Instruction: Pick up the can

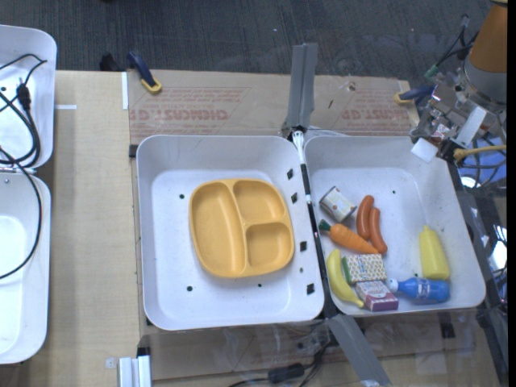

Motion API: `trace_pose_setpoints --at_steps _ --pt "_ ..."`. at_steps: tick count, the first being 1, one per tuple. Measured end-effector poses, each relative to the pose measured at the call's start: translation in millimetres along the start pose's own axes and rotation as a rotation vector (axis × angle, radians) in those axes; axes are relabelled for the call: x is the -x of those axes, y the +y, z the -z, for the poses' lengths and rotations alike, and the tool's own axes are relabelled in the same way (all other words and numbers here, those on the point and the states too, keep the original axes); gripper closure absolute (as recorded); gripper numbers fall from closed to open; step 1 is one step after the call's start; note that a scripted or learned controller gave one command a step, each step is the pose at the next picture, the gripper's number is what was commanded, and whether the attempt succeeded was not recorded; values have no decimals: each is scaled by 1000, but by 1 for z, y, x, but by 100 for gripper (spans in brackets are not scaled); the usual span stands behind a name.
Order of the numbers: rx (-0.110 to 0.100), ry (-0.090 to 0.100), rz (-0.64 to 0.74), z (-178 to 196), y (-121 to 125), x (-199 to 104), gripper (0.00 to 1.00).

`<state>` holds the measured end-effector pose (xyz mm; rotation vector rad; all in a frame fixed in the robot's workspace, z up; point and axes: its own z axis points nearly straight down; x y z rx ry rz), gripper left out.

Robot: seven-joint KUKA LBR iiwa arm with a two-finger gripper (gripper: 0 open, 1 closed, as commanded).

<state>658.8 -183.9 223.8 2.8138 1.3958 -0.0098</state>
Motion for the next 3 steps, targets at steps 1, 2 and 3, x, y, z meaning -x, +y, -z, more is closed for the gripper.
trace_pose_setpoints --at_steps 1,2,3 --pt "-1 -3 3 8 0 0 100" --pt "1 3 -111 58 -8 1 100" --pt "-3 2 -185 16 -56 -66 100"
